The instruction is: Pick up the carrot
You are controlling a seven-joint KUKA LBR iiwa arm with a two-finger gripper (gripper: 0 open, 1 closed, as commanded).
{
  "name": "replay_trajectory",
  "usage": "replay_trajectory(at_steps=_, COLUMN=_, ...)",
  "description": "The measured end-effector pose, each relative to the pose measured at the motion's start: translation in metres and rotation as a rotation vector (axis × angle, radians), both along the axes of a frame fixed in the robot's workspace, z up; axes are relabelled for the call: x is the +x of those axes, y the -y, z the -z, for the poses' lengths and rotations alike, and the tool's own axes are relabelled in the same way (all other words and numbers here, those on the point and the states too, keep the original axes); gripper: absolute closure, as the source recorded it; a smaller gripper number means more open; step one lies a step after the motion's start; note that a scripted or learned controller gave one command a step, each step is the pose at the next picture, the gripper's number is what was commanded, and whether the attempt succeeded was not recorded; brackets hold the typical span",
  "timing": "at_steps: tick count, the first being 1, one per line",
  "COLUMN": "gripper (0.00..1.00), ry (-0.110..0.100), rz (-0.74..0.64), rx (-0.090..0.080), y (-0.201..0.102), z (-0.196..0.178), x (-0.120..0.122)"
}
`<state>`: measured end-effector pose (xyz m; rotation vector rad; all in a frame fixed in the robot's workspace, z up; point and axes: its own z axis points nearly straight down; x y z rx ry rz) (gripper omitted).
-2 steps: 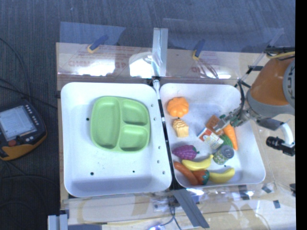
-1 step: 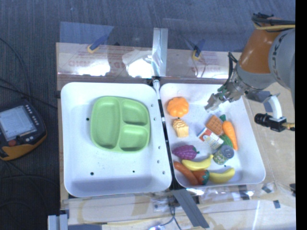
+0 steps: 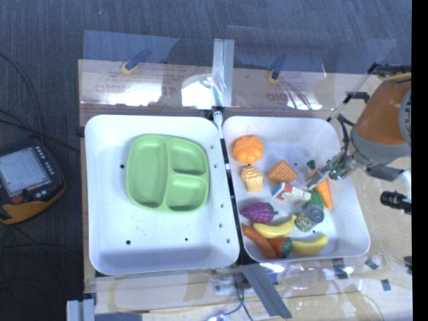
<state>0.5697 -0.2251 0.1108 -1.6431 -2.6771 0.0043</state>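
**Poised beside the carrot in the right bin**

Camera view, from above: two white bins side by side on the worktop (image 3: 90, 99). In the left bin (image 3: 107, 246), a green divided plate (image 3: 167, 172). In the right bin (image 3: 351, 236), a crowd of toy foods, with the carrot (image 3: 324, 194) toward the bin's right side. Orange, tapered, tip pointing toward the near edge; something green just above it, possibly its top. Just beside a small can (image 3: 311, 216) and a red-and-white carton (image 3: 292, 192), perhaps touching them. Well apart from the bananas (image 3: 275, 229) and a second orange-red piece (image 3: 259, 239) at the near wall.

End effector (image 3: 332, 172) low over the carrot's upper end, reaching in from the right. Too small and blurred to tell whether released or clenched; no sign of the carrot lifted.

Likely a light, stiff plastic toy with a smooth, somewhat slippery skin. Best taken across the thick upper half, square to its length. Worth avoiding the narrow tip, which could squirt out, and the can close by.
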Motion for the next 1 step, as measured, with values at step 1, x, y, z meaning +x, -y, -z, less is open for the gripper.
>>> replay_trajectory(at_steps=1, gripper=1.00, ry=0.005, rz=0.235, rx=0.001, y=-0.0380, z=-0.0721, x=0.0150)
